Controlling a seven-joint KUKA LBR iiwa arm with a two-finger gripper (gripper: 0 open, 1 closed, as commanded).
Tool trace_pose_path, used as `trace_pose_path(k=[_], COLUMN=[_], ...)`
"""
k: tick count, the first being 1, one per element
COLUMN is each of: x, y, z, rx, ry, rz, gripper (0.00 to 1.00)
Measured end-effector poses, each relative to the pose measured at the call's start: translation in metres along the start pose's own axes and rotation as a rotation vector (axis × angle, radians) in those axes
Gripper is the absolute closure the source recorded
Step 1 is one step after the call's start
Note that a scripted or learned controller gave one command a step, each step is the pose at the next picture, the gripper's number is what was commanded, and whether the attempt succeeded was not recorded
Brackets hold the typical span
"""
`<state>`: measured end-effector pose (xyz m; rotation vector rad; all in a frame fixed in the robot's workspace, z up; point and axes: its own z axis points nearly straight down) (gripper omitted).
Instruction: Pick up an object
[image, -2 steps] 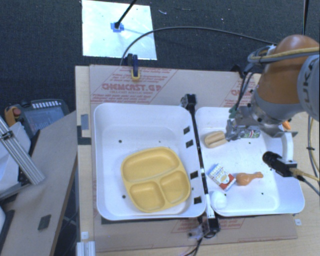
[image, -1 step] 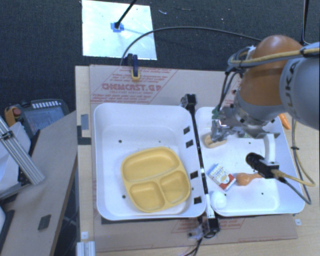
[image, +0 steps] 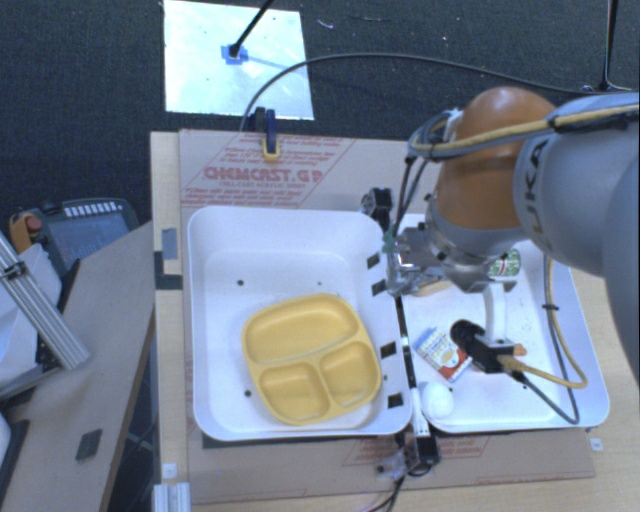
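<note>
The gripper (image: 405, 268) hung just right of the yellow tray (image: 310, 356); I couldn't tell whether it was spread or closed. A red-and-white packet (image: 440, 352) lay flat further right of the tray, with a white ball (image: 437, 399) near it. I'd have centred squarely over the packet, clear of the ball, before descending.

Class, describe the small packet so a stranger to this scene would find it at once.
Find the white bin on the view's right, where the arm reaches in. Near its left wall, toward the front, lies a small flat packet. Its orange, red and white print sets it apart from the plain white ball in front of it.
</note>
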<state>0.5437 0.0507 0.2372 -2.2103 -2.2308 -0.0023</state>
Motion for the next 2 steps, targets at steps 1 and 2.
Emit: trace_pose_path(k=[1, 2], x=[0.0532, 0.0504], y=[-0.0003, -0.0001], z=[-0.0054, -0.0053], rx=[-0.002, -0.001], ry=[0.000, -0.001], rz=[0.000, 0.005], gripper=[1.00, 0.00])
